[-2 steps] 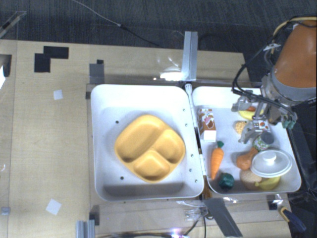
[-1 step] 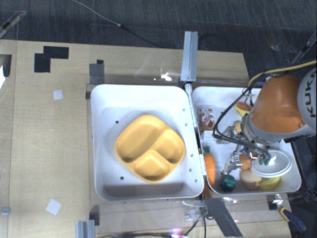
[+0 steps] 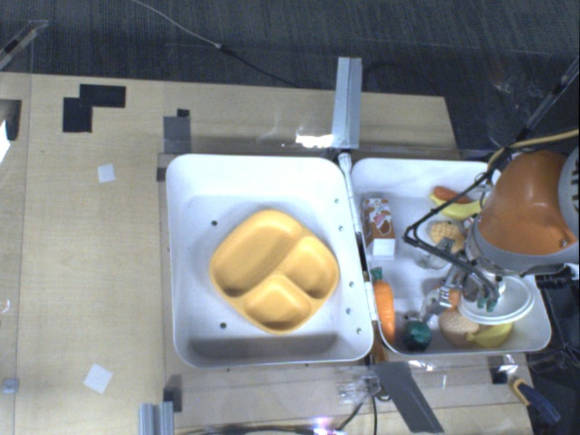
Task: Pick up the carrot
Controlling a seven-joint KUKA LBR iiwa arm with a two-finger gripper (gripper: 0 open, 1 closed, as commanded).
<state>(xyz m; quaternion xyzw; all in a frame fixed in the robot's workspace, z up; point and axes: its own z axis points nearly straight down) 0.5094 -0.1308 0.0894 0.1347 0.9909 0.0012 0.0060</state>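
Observation:
The carrot (image 3: 385,306) is orange with a green stub at its top end. It lies lengthwise along the left wall of the right bin (image 3: 412,172), near the front corner. My gripper (image 3: 450,295) hangs low over the front right part of that bin, to the right of the carrot and apart from it. The wrist and its orange band (image 3: 527,205) cover much of what lies under them.
A yellow three-compartment plate (image 3: 274,268) lies in the left bin (image 3: 190,198). The right bin also holds a small snack packet (image 3: 377,217), a dark green item (image 3: 417,334), a round tan piece (image 3: 459,326), and yellow pieces (image 3: 494,336) at the front right.

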